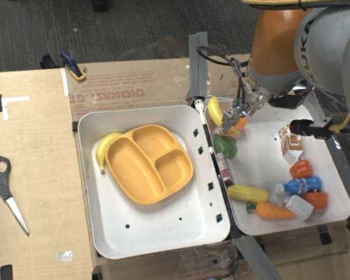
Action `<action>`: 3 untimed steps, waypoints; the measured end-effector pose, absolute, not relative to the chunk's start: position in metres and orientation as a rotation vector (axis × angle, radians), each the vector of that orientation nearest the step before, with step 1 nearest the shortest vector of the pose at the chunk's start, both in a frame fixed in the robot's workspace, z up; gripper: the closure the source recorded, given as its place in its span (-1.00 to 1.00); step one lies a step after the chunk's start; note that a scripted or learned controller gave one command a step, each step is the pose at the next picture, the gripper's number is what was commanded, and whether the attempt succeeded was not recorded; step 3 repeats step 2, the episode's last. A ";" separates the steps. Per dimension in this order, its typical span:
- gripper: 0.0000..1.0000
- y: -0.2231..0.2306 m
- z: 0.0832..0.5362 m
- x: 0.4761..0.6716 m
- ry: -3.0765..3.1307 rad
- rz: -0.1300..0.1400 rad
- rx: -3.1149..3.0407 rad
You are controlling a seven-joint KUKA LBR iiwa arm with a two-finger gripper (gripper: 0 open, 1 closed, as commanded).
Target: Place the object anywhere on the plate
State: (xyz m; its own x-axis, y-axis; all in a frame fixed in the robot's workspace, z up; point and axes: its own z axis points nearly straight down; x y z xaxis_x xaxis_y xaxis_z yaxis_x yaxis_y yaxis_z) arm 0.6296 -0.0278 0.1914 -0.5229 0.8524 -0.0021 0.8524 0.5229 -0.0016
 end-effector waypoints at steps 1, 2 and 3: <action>1.00 0.048 0.191 0.569 2.811 -0.002 1.405; -1.00 0.048 0.191 0.569 2.810 -0.002 1.406; -1.00 0.048 0.191 0.569 2.810 -0.002 1.406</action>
